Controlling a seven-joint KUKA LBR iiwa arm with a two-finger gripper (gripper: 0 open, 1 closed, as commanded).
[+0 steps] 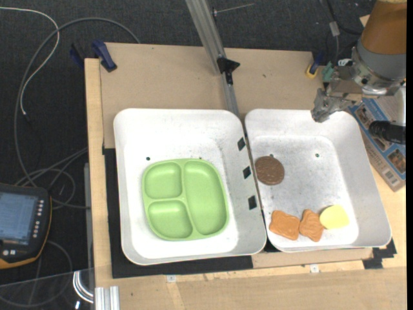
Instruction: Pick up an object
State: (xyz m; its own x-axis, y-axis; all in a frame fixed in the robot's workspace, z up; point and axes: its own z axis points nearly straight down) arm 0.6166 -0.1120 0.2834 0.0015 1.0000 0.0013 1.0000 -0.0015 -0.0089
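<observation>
Grey two-finger gripper (321,113) hangs over the right white bin's (361,166) far rim; its grip cannot be judged. In that bin: round brown cookie-like disc (269,170), two orange pieces (284,225), possibly crackers, yellow lump (334,217).

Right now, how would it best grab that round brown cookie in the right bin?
Probably straight down from above, pinching across the cookie's rim. It lies flat and alone on the right bin floor, apart from the other pieces, so any two opposite edges look free.
</observation>
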